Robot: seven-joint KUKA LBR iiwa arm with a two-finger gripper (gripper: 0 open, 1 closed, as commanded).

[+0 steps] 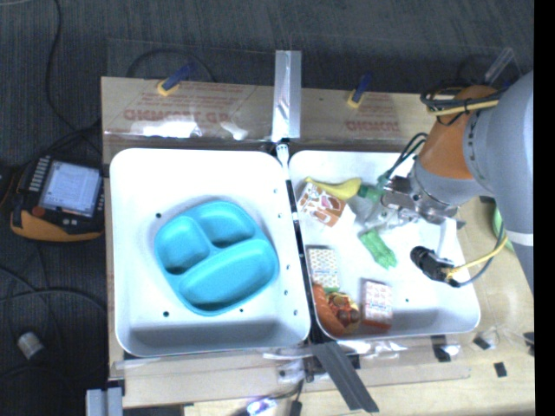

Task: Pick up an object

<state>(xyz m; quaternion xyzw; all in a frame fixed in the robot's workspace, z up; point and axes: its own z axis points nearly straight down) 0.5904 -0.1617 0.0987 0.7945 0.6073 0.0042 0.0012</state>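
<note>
The right bin [451, 315] holds several small objects. A yellow banana-shaped toy [334, 186] lies at its back, with a red-and-white packet [318, 205] just in front of it. A green piece [378, 249] lies mid-bin. A patterned card [323, 266], an orange-red bag [336, 308] and a pink-dotted box [376, 304] sit along the front left. My gripper [388, 215] hangs low over the bin, just behind the green piece and right of the banana toy. Its tips are lost against the clutter.
The left bin [130, 232] holds a blue divided tray [217, 254]. A metal divider [287, 94] stands between the bins at the back. A black cable connector [429, 261] with a yellow lead dangles over the right bin's right side. A device with a screen [61, 193] lies on the floor at left.
</note>
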